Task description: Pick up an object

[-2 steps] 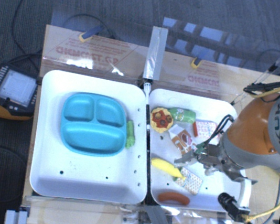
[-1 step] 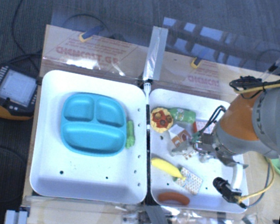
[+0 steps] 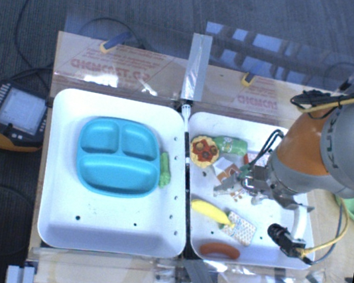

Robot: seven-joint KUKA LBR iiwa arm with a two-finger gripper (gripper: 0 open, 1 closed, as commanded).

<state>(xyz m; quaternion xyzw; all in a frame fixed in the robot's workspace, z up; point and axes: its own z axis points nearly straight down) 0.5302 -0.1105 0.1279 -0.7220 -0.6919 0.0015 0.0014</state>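
Observation:
My gripper (image 3: 237,183) hangs low over the middle of the right bin (image 3: 298,258), reaching in from the right below the orange wrist band. Just under and beside it lies a small reddish-brown piece (image 3: 228,172). A round toy pizza (image 3: 204,149) and a green packet (image 3: 231,144) lie at the bin's far left. Toward the front lie a yellow banana (image 3: 209,211), a speckled white packet (image 3: 241,229) and a brown sausage (image 3: 219,250). I see nothing clearly held by the gripper.
The left bin (image 3: 56,218) holds a blue divided plate (image 3: 119,156) and a green vegetable (image 3: 164,169) against its right wall. A black cable fitting (image 3: 284,237) and a yellow cable hang from the arm over the right bin's front right corner.

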